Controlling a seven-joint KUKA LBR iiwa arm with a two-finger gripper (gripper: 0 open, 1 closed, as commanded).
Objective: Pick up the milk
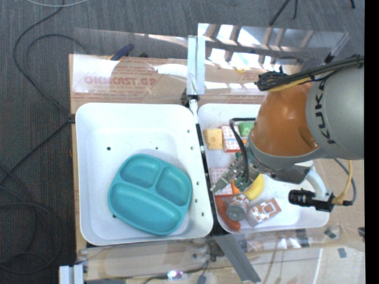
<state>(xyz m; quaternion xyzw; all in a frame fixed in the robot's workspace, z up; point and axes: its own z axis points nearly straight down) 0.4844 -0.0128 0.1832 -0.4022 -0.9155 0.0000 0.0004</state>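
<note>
A small white and brown carton (265, 210), which looks like the milk, lies on its side near the front edge of the right bin (308, 218). My gripper (233, 176) hangs low over the left middle of that bin, up and to the left of the carton. It sits above a red-patterned packet (218, 174) and beside a banana (256, 187). The carton is not between the fingers. The orange wrist band (284, 126) hides the bin's middle.
A grey can (238, 206) and a red item (224, 209) lie just left of the carton. A yellow cheese block (213, 138), a red and white box (230, 138) and a green item (245, 126) sit toward the back. The left bin (95, 129) holds a teal divided plate (150, 193).
</note>
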